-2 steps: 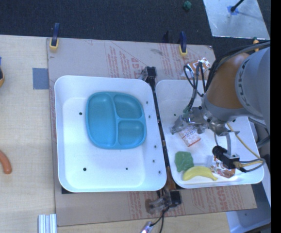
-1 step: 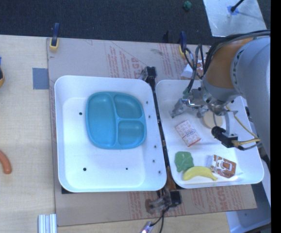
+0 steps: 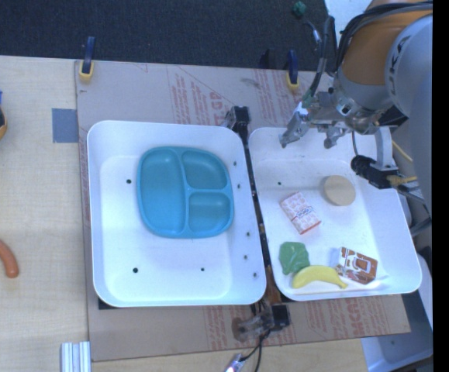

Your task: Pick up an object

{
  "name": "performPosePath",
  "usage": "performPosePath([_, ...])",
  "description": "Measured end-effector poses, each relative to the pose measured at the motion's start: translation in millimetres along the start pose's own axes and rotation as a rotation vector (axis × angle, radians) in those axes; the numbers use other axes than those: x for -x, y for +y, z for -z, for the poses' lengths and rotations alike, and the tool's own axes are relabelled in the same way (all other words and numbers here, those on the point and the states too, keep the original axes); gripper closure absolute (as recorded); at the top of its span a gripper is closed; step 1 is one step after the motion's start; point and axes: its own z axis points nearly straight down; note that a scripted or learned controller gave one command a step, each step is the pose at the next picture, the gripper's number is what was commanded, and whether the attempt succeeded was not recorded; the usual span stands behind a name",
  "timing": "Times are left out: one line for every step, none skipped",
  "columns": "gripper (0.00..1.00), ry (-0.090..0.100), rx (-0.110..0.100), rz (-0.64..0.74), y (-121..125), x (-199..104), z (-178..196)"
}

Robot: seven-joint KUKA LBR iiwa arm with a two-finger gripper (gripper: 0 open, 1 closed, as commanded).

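One banana (image 3: pixel 319 277) in rt bin, long axis left-right, ends curled down; jaws (image 3: pixel 311 132) state unclear.

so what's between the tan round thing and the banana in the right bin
In the camera view, the stretch from the tan round thing down to the banana holds a small red and white packet, slightly to the left of the line. The rest is bare bin floor.

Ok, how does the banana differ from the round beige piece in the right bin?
The banana is yellow, long and curved; the round beige piece is a pale disc. The banana lies at the near edge touching the green item; the beige piece sits apart, further back. Both lie in the right bin.
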Motion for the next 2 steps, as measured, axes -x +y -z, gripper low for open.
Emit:
performPosePath([0.00, 0.000, -0.005, -0.003, -38, -3, 20])
performPosePath([0.00, 0.000, -0.007, -0.003, -20, 38, -31])
